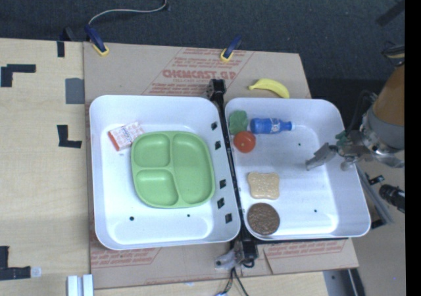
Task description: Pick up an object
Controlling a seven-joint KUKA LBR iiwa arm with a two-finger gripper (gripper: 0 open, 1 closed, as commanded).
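Two shallow white bins are seen from above, side by side on a cardboard-covered bench. The gripper (327, 154) is positioned over the right bin (329, 222), near its right wall, with the grey arm and its orange band (393, 94) behind it at the frame's right edge. The jaws appear to be spread apart, one dark finger pointing toward the bin's centre, and nothing is seen between them.

Bare white bin floor lies directly beneath the jaws. Well beyond the jaws, toward the divider between the bins, several objects are laid out. A blue bottle (270, 125) lies on its side ahead of the jaws and slightly toward the far wall. A red ball (245, 141) rests farther on, just beside a green object (237, 120) against the divider. A slice of toast (264, 185) sits ahead of the jaws on the near side, and a brown round biscuit (263, 218) lies nearer still to the front wall.

Farthest from the jaws, in the left bin (105, 222), a green sectioned plate (173, 168) and a small red and white packet (124, 135) are found. A yellow banana (270, 87) lies outside the bins, past the far wall.

The task is judged to be at an early stage: no object is grasped or lifted. A target has yet to be reached, closed upon and raised.
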